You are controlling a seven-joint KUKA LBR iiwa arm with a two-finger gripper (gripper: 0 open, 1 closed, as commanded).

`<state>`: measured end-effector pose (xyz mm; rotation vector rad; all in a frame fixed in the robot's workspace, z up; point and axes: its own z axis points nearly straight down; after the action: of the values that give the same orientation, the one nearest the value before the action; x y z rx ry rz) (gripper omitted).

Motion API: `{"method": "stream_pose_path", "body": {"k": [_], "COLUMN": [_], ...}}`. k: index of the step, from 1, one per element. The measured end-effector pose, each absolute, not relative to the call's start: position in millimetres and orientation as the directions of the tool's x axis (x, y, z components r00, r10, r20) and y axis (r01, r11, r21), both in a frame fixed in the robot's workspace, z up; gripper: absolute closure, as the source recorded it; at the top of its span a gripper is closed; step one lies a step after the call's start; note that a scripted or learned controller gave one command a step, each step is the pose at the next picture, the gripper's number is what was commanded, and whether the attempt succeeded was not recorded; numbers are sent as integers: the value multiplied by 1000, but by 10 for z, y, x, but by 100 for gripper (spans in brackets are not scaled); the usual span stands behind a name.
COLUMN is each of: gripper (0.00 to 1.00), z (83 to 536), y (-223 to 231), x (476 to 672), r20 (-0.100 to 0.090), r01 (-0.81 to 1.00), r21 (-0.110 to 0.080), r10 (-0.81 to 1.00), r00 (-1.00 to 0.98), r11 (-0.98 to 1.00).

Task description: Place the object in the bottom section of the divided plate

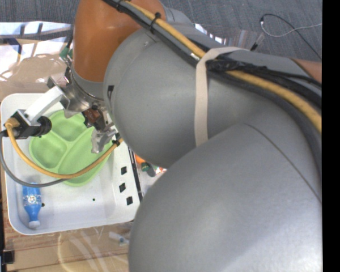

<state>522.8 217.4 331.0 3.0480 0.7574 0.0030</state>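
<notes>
The grey arm (215, 152) filled most of the camera view, reaching in from the right, with its orange band (102, 33) at the far left end above the wrist. A yellow cable (215, 55) ran along its upper side, held by a pale strap (201, 95). The claw (99, 132) hung over the right edge of the green divided plate (56, 146), its metal parts crowded together; whether it was released or clenched could not be told, and nothing could be seen grasped in it.

The divided plate lay in the left white bin (56, 214), toward the bin's far half. A thin yellow hose (39, 169) looped from a black fitting (28, 126) at the plate's left side, across the plate's near rim and back toward the claw.

A small blue and white bottle (32, 205) (presumably the task's object) lay on the bin floor near the bin's near-left corner, just clear of the plate's near rim. Its long axis ran roughly near-to-far, with the pale capped end pointing toward the near edge. Its blue label carried markings too small to read. No other legible writing or brand was noted.

The wooden tabletop (73, 248) showed along the near side of the bin.
</notes>
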Motion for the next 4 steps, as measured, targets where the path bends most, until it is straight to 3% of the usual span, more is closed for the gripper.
{"method": "stream_pose_path", "body": {"k": [1, 2, 3, 4], "gripper": [0, 0, 0, 0], "z": [3289, 3288, 2956, 2837], "y": [2181, 2173, 1828, 2190], "x": [5411, 5415, 4746, 5214], "r20": [0, 1, -6, -6], "r01": [503, 502, 880, 796], "r21": [2, 3, -7, -4], "r10": [503, 502, 880, 796], "r00": [864, 865, 474, 605], "r11": [-864, -865, -474, -605]}}
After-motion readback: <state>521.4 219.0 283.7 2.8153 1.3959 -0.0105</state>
